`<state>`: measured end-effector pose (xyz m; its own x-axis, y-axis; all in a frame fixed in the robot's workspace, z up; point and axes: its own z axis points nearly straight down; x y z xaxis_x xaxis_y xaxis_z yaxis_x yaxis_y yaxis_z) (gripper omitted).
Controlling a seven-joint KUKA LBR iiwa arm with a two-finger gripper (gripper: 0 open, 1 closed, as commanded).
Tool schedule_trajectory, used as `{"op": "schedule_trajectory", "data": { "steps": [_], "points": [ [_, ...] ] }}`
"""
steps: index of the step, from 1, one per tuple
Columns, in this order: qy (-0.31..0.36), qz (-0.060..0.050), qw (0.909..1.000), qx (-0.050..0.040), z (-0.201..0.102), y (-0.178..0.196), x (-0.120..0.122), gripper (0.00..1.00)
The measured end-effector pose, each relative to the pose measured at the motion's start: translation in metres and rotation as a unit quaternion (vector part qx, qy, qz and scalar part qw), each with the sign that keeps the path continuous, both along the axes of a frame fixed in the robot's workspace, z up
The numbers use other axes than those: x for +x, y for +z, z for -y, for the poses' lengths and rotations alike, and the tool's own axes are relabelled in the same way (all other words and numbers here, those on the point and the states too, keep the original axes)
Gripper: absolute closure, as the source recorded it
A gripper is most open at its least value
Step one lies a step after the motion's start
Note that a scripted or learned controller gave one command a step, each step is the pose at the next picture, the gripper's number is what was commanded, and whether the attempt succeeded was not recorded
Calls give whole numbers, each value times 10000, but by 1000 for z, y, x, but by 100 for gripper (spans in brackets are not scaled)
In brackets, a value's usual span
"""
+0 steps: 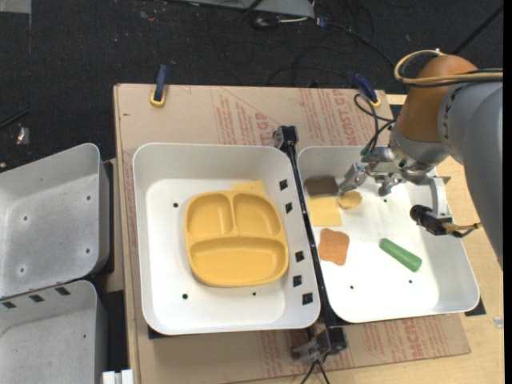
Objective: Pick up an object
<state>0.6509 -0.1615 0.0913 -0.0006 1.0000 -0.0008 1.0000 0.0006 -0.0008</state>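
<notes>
While the tool (358, 184) hovers, the tan round piece (350, 200) lies just below.

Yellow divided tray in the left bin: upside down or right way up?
Right way up. The yellow divided tray shows its three compartments open to the camera, lying flat in the left bin.

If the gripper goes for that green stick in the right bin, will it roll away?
Probably. The green stick looks round and smooth, lying flat on the bin floor, so a nudge across its length could roll it. It seems rigid and light. Nothing touches it, so nothing would stop it.
</notes>
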Motion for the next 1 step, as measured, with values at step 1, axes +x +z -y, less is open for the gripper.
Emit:
{"op": "schedule_trajectory", "data": {
  "steps": [1],
  "points": [
    [3,19,10000,-3,0,12,1,100]
  ]
}}
